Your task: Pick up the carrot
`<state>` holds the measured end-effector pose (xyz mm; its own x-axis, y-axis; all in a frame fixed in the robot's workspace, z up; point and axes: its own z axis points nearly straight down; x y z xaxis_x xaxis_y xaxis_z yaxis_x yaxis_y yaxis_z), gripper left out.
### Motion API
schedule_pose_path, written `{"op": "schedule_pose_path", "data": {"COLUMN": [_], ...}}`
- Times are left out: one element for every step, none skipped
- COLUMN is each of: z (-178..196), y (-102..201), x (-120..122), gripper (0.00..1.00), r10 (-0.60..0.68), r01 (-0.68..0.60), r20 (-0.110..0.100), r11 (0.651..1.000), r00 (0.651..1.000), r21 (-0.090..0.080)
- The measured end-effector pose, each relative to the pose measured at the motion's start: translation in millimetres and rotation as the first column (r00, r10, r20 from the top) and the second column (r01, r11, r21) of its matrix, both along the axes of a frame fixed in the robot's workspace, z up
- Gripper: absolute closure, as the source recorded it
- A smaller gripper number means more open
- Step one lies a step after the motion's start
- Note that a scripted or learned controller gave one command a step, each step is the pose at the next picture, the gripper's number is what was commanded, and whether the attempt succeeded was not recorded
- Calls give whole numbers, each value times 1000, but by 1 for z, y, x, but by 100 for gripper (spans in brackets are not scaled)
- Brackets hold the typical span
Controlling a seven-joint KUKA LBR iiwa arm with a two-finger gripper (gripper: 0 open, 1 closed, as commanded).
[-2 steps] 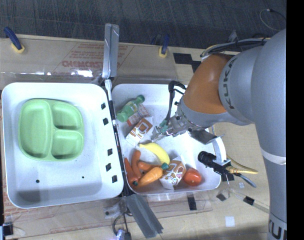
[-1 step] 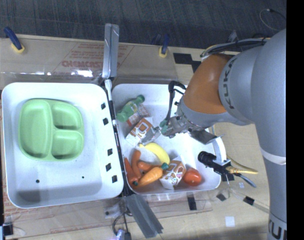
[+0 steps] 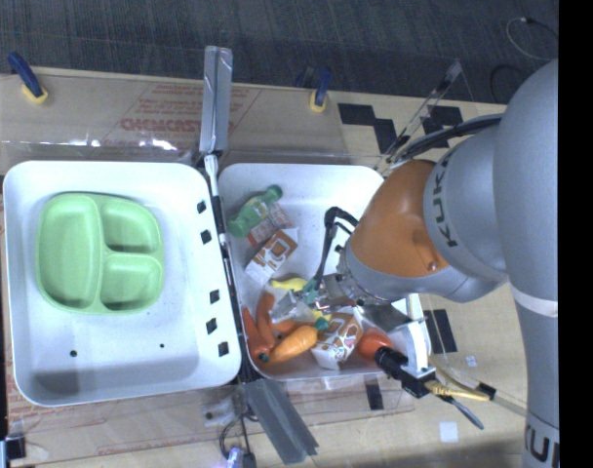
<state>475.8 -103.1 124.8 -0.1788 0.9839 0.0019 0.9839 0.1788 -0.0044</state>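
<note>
A: Where is the carrot (image 3: 295, 342)?

B: In the right bin (image 3: 306, 178), near its front edge. It lies tilted, thick end toward the middle of the clutter, thin end pointing to the bin's front left corner. Its whole top side shows.

A: And the tool (image 3: 321, 295)?

B: Hard to read. The arm (image 3: 443, 232) comes in from the right, and its orange band and grey wrist cover the right half of that bin. Below the wrist a dark part reaches down into the pile near a yellow item (image 3: 289, 285), just above the carrot. Whether the tool is spread or pressed together, I cannot tell; the wrist and the clutter blur it.

A: What else lies there?

B: A green bottle (image 3: 253, 213) at the back left, a brown-and-white carton (image 3: 273, 250) in front of it, a white packet (image 3: 337, 342) just right of the carrot, and something red (image 3: 375, 342) half hidden under the arm. An orange-red piece (image 3: 260, 328) sits left of the carrot; too small to name.

A: The left bin (image 3: 23, 261)?

B: A green tray (image 3: 99, 252) with compartments lies flat in it. The tabletop (image 3: 131, 115) behind is brown, with a clear sheet over it. Blue clamps (image 3: 27, 78) sit along its back edge.
</note>
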Motion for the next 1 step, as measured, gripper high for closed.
{"op": "schedule_pose_path", "data": {"z": [-28], "y": [2], "x": [5], "gripper": [0], "r10": [319], "r01": [-319], "r20": [14], "r11": [948], "r00": [948], "r21": [-1]}}
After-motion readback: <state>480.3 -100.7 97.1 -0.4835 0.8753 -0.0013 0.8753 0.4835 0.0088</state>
